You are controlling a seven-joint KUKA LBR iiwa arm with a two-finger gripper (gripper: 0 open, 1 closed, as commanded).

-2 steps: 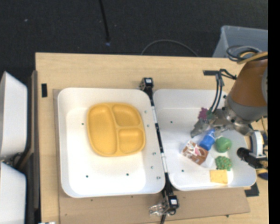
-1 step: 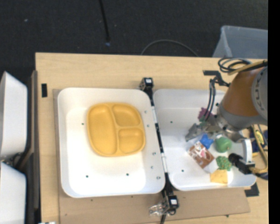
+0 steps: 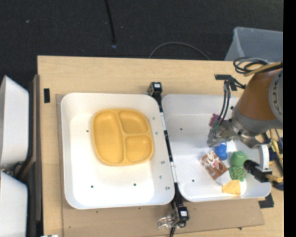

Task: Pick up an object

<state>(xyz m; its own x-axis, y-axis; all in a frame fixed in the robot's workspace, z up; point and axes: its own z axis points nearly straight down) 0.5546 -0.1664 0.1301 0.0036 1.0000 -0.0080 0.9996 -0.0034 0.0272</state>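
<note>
My bench [image 3: 103, 73] looks matt wood — bins [image 3: 79, 181] smooth white plastic, the yellow tray [image 3: 122, 136] faintly glossy.

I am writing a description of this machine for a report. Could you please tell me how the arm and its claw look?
The arm is grey near the right edge, with a broad orange-brown band above the wrist. Below the band comes a grey metal wrist section. Black cables loop over the top of the arm, and one runs down its left side. The claw is small, dark and grey; its details are too blurred to describe.
</note>
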